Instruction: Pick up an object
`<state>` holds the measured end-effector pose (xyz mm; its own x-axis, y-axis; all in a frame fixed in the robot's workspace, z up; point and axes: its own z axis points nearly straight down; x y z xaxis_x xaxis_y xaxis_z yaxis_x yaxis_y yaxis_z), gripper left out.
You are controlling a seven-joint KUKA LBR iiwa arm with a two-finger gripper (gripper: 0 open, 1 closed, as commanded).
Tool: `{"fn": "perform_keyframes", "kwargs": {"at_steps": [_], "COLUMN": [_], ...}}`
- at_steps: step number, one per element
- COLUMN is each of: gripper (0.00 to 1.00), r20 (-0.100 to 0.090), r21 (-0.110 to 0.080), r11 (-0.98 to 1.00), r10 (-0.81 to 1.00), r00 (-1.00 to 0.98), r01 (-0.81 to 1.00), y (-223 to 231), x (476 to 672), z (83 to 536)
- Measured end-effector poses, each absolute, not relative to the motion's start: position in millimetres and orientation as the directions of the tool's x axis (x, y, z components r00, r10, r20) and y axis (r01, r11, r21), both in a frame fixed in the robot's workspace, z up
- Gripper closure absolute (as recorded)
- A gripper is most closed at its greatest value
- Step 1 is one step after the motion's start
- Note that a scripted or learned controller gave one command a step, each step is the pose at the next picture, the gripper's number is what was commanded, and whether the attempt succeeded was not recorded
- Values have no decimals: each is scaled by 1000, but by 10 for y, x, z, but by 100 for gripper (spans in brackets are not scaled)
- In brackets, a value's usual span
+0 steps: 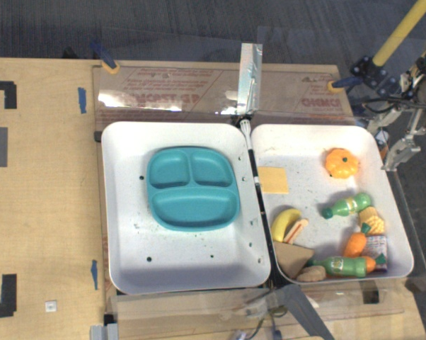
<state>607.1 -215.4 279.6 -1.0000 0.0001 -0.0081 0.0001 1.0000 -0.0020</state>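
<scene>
The right bin (390, 190) holds several toy foods. An orange pumpkin (341, 163) lies at its back right and a flat yellow cheese slice (273, 180) at its left wall. A banana (286, 225) rests lower left, beside a brown wedge (292, 259). At the front right are a green bottle (347, 206), an orange carrot (354, 244) and a green cucumber (344, 265), packed close together. My gripper (404, 147) shows as a metal part at the view's right edge, just outside the right bin's rim, with nothing seen in it.
The left bin (121, 246) carries a teal divided plate (193, 188). A metal post (250, 76) stands behind the wall between the bins. Cables and a yellow bar (407, 23) sit at the upper right. Tan bench surface lies to the left.
</scene>
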Motion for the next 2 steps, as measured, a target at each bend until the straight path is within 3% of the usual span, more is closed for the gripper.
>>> {"fn": "perform_keyframes", "kwargs": {"at_steps": [1,2], "gripper": [0,0], "r20": [6,-14], "r21": [2,-2], "r11": [996,1000], "r10": [87,27], "r00": [-996,-1000], "r01": [87,27], "y": [-2219,-2231], "x": [5681,5215], "z": [1191,889]}}
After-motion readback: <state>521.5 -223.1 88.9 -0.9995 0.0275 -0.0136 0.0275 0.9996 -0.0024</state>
